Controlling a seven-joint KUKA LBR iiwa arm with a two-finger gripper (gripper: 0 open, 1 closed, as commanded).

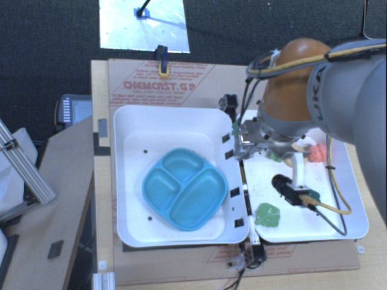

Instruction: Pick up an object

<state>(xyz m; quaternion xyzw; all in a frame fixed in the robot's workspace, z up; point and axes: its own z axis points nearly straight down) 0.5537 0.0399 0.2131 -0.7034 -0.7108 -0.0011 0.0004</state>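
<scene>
Gripper [245,142] hangs low over the far-left corner of the right bin [354,225], right by the divider btwn bins. That's prob. a descent for a pick near the wall. Open or clamped: can't tell, the wrist hides it from above.

Candidates:
- green lump [267,215]: near-left part of the right bin, lying free, well apart from the gripper.
- pink item [317,152]: far side of the right bin, half behind the arm.
- blue plate [184,188]: flat in the left bin [121,180] (too wide and flat for an easy pinch, I'd guess).

Nothing seen lifted yet.
</scene>
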